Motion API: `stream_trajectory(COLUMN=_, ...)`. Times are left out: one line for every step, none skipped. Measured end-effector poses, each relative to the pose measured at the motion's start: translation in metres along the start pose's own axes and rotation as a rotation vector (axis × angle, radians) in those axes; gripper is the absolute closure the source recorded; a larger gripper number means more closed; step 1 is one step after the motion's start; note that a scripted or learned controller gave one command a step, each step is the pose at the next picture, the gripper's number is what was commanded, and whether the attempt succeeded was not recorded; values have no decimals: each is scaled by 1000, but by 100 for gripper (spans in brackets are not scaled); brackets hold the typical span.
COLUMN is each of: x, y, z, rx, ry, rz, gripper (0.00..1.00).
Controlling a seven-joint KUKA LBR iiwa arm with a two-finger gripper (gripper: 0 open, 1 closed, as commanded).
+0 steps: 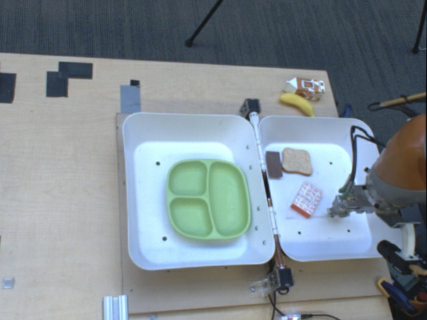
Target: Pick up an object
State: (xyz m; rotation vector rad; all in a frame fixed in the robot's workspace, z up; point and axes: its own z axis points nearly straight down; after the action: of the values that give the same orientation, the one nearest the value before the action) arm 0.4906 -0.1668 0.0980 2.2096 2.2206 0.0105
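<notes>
In the right bin lie a slice of toast, a dark brown block against the left wall, and a red and white patterned packet. My gripper hangs low over the bin floor, just right of the packet and apart from it. The grey wrist and the orange band reach in from the right. Nothing shows between the fingers.
The left bin holds a green three-compartment plate. A banana and a small carton lie on the bench behind the right bin. Cables and clamps sit at the bins' front and right edges.
</notes>
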Motion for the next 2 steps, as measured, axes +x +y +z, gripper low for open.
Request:
stream_trajectory(x=0, y=0, z=0, rx=0, ry=0, rz=0, gripper=0)
stream_trajectory(x=1, y=2, z=-11, rx=-3, ry=0, rz=-2, gripper=100)
